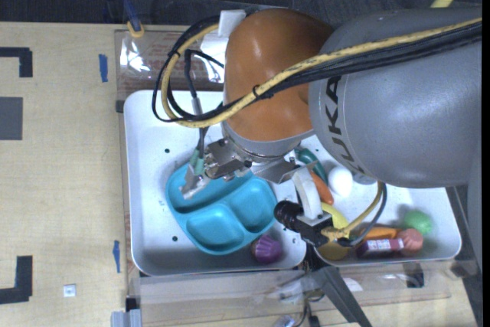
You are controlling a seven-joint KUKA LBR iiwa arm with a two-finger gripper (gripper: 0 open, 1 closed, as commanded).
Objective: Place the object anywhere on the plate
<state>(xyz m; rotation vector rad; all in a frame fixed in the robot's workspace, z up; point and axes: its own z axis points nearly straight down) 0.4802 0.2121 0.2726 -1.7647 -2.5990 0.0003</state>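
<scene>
Camera view shows the gripper (200, 174) low over the blue plate's (222, 222) far-left compartment, its grip impossible to tell and the object unidentifiable, so this looks like the placing step, calling next for release.

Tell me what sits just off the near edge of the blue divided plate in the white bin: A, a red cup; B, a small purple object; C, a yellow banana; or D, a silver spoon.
B: a small purple object lies on the bin floor right beside the lower edge of the blue plate, outside its compartments.
</scene>
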